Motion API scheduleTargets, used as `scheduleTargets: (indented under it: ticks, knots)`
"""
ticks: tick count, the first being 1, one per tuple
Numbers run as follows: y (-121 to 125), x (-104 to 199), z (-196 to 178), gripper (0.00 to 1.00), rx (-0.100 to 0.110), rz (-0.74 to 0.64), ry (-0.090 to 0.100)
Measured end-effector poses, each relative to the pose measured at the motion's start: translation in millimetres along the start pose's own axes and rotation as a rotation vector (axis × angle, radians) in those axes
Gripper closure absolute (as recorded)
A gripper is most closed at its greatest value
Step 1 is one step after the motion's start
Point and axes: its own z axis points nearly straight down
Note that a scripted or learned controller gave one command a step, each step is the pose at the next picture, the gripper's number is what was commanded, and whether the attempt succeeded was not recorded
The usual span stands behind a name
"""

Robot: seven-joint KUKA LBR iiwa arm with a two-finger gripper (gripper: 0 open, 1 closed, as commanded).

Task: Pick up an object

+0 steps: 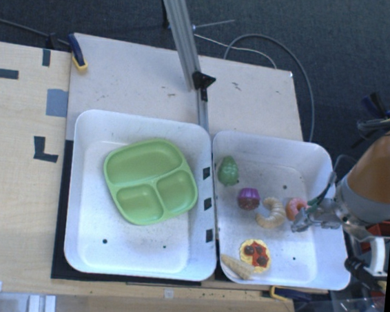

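- Over on the right, the grey arm (376, 181) with its orange band leans in above the right bin (289, 149).
- Its gripper (302, 219) sits low near that bin's right side, just beside a small orange-red piece (294, 208); I cannot tell whether the two touch, or how the gripper is set.
- Next to that piece lies a pale curved object (271, 213), and to its left a purple round one (249, 198).
- A green rounded object (228, 170) rests toward the bin's upper left, near the wall shared with the other bin.
- Lower down lies a flat yellow round with red and dark spots (255, 253), with a tan, bread-like piece (237, 266) touching its lower left edge.
- The left bin (82, 240) carries a light green divided tray (151, 180), turned at a slant.
- Both bins stand side by side on the counter (13, 167), and a metal rail (183, 36) runs down from the top to where they meet.
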Motion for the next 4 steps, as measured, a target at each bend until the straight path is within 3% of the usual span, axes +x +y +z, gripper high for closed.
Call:
scheduleTargets:
  ticks: [2,3,4]
  knots:
    - [2,-10,-102,1.0,-0.009,0.001,-0.005]
    - [2,-9,-108,1.0,-0.004,0.001,-0.002]
    - [12,39,-96,1.0,-0.002,-0.003,-0.001]
